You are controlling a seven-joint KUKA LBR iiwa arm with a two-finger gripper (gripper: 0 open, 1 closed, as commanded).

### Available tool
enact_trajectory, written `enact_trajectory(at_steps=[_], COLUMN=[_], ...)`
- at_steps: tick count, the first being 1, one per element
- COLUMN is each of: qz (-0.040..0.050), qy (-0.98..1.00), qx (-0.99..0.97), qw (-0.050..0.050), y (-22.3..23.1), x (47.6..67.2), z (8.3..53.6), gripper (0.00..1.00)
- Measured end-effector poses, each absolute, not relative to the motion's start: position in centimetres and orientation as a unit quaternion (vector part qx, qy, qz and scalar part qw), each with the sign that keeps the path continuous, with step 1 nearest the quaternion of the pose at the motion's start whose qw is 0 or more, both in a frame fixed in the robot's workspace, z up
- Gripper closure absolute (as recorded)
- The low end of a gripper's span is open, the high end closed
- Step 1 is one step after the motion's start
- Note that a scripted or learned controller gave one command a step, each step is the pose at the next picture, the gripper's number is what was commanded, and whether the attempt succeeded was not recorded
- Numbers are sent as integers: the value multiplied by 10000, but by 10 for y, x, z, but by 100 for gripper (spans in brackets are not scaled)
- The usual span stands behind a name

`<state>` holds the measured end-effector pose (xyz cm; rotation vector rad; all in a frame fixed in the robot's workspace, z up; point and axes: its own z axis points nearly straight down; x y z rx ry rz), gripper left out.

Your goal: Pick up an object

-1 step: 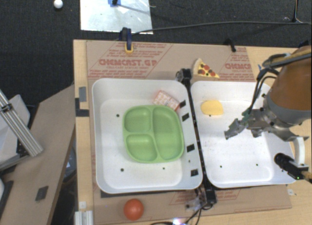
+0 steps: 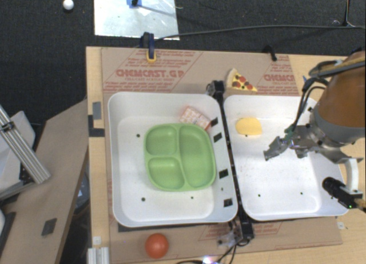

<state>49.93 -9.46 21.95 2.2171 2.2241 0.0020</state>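
Observation:
A yellow rounded object (image 2: 249, 126) lies in the right bin (image 2: 286, 203) near its far left corner. My gripper (image 2: 274, 148) hangs over the right bin's middle, a little to the right of and nearer than the yellow object, and apart from it. Nothing shows in the gripper. In the left bin (image 2: 128, 200) a green divided plate (image 2: 179, 157) lies flat. A small pink and white object (image 2: 195, 116) rests at the plate's far edge.
A toy pizza slice (image 2: 241, 81) lies on the board just beyond the right bin. An orange ball (image 2: 156, 244) sits on the board in front of the left bin. The divider (image 2: 226, 154) between the bins carries black clips.

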Motion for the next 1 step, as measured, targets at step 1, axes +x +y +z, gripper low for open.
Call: enact_trajectory(at_steps=[1], qz=[-7], qy=[7075], qx=[7067], qw=[-13], y=[-99], x=[496], z=[159], gripper=[0])
